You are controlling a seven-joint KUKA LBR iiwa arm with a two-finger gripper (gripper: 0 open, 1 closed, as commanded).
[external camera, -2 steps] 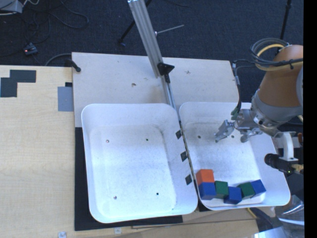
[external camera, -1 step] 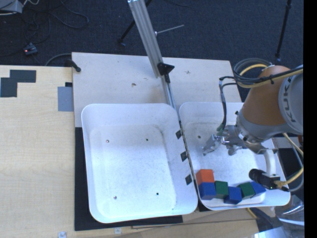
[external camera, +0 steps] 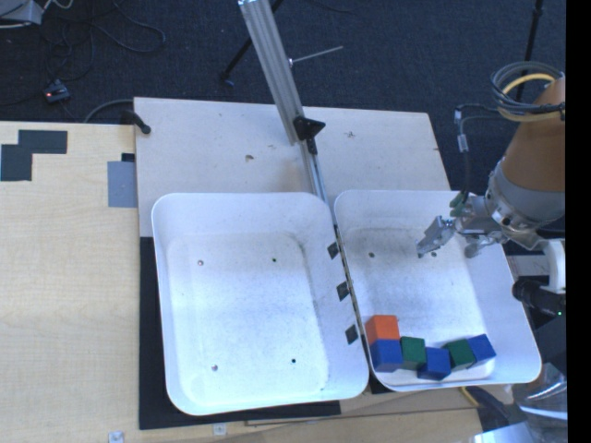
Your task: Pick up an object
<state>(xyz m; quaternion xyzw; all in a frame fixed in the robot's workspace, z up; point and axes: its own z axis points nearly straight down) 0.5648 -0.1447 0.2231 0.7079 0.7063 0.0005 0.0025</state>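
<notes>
The gripper [external camera: 452, 238] hangs with its fingers spread and nothing between them, over the right bin [external camera: 406, 220]. The blocks [external camera: 427, 351] huddle at the bin's near edge, well apart from it. Best aim for an outer block, coming straight down.

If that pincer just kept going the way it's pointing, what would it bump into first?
Probably the bare white floor of the right bin. The pincer points down and leftward over the bin's upper part, well apart from the blocks along the near edge. Depth is hard to judge from this one slanted view.
</notes>
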